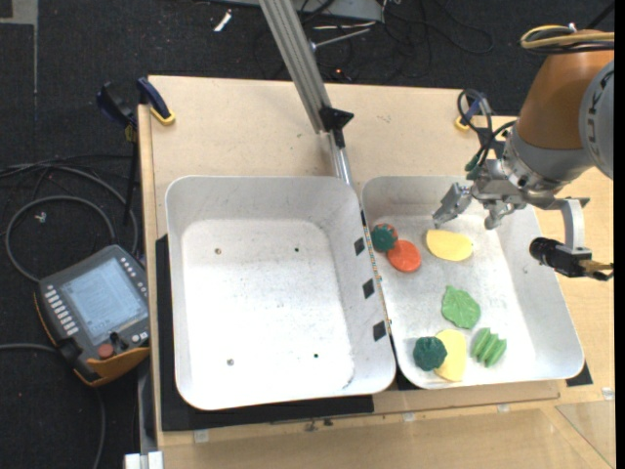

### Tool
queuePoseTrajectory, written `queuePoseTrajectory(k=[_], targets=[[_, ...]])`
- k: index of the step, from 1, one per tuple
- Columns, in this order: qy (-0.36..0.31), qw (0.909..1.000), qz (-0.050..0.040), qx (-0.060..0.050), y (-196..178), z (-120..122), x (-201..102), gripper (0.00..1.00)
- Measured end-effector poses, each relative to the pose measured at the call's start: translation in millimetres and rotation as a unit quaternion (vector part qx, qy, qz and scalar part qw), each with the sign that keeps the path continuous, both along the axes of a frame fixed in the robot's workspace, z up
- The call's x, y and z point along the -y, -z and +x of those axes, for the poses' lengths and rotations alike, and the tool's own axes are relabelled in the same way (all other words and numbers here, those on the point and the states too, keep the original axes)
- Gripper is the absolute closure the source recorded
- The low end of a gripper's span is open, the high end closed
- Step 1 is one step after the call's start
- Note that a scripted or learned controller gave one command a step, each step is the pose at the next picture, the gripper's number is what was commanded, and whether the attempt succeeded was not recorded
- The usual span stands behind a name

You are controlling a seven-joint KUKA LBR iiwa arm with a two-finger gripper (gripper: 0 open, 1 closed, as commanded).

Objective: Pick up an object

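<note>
A yellow oval piece (449,245) lies flat in the right bin (552,306), near the top. Just above it hangs the gripper (473,209). Its two fingers (451,204) are spread apart with nothing between them. Left of the yellow piece sits an orange round toy (404,257), touching a small dark green toy (383,235). Lower down lie a light green leafy piece (460,308), a ridged green piece (488,346), and a dark green lump (429,352) against a pale yellow piece (452,354). The left bin (259,291) sits beside it on the wooden surface (244,125).
</note>
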State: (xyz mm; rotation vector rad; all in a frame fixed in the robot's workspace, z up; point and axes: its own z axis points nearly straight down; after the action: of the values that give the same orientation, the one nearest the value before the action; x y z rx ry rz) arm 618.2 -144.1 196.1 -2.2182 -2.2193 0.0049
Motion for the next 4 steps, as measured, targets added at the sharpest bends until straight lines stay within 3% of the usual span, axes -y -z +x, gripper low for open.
queuePoseTrajectory(k=[2,3,4], targets=[[0.0,1.0,0.0,0.0,97.9,2.3,0.9,0.0],[0.001,1.0,-0.0005,0.003,84.0,4.0,1.4,1.0],[-0.001,1.0,-0.0008,0.005,40.9,7.5,1.5,1.0]])
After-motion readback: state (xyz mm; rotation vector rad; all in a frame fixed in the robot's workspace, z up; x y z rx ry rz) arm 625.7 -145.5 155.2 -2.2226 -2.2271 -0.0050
